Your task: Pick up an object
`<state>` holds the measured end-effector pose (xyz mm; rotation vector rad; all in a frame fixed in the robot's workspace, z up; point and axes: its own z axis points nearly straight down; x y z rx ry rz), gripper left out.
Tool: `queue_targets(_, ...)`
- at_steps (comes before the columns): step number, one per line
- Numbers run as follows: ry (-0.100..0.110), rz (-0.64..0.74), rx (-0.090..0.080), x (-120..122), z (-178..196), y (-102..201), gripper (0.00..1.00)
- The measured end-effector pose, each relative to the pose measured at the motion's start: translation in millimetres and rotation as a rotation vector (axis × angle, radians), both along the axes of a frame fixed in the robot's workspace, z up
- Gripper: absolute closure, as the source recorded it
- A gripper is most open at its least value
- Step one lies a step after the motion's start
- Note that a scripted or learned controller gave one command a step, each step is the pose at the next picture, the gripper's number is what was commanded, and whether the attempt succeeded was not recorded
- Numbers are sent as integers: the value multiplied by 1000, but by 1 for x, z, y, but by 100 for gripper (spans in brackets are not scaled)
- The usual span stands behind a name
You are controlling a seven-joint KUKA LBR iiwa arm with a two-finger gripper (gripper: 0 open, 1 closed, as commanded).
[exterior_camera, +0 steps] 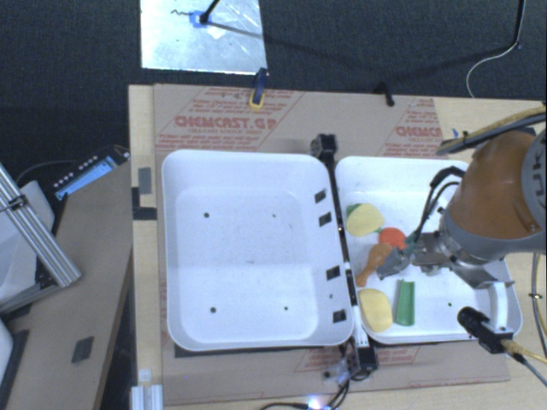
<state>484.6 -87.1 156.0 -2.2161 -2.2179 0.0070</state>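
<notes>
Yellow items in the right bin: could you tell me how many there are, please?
2. One yellow item lies near the bin's left wall, toward the back; the other yellow item sits at the front left corner. The arm may hide more.

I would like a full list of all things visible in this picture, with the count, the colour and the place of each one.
bins: two, white, side by side on the bench; the left one holds no objects.
yellow pieces: two, yellow, right bin; one near the divider in the upper part, one by the front edge.
round piece: one, orange-red, right bin, beside the upper yellow piece.
carrot-like piece: one, orange-brown, right bin, middle.
green piece: one, green, right bin, right of the lower yellow piece.
clip: one, yellow and blue, back edge of the board.
shiny sheet: one, silver, floor behind the bench.
arm: one, grey and orange, over the right bin.
gripper: one, dark, low among the objects beside the carrot-like piece.
</notes>
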Motion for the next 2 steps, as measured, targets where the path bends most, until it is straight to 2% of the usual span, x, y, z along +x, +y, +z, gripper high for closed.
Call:
queue_targets(1,-8,0,-2,67,-75,-33,0)
queue_targets(2,-11,1,-2,68,-61,-32,100)
